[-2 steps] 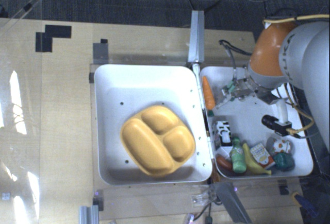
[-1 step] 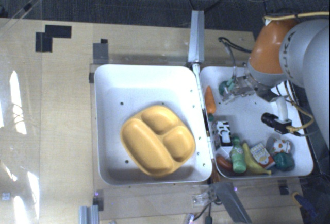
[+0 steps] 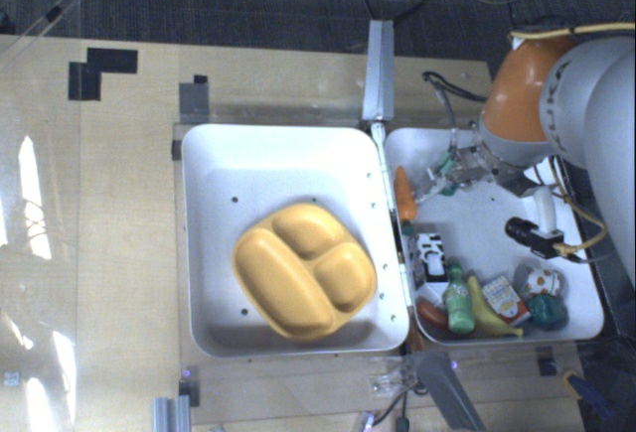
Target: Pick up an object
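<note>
Closest to the lens along the bottom edge is some metal bracket hardware sitting under the seam between the two bins. Going from the left: the left bin has a big yellow divided plate lying in it, three compartments, sitting toward the near right part of the bin. Next door, the right bin is way more cluttered. An orange carrot-looking thing lies along its left wall, with a small black and white toy just below it. Down in the near corner there's a green bottle, a banana just beside it, a small carton and a teal object, all bunched together. The arm comes in from the right with its gripper low over the far part of the right bin, nothing visibly between its fingers, and honestly I can't make out if they're apart or together.
</note>
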